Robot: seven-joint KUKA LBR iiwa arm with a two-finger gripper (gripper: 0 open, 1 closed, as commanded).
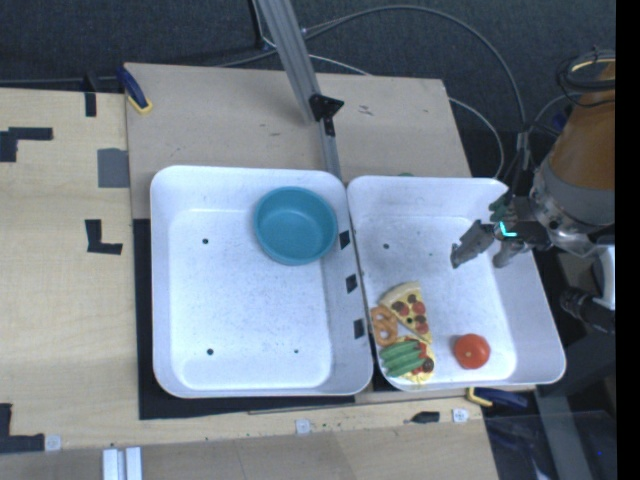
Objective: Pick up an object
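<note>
Red tomato (471, 350) and food pile (404, 331) lie below our tool (482, 247), whose 2 fingers spread apart, gripping nothing, presumably poised to descend.

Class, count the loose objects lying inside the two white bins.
3: a blue bowl in the left bin; a toy pizza slice and red tomato in the right bin.

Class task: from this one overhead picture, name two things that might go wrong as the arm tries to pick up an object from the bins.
1. The small red round tomato-like object lies close to the right-hand white bin's front wall, so the hand may bump the wall.
2. It looks round, so it might roll away if nudged.
3. The flat food-printed toy lies low and may be hard to grip.
</note>
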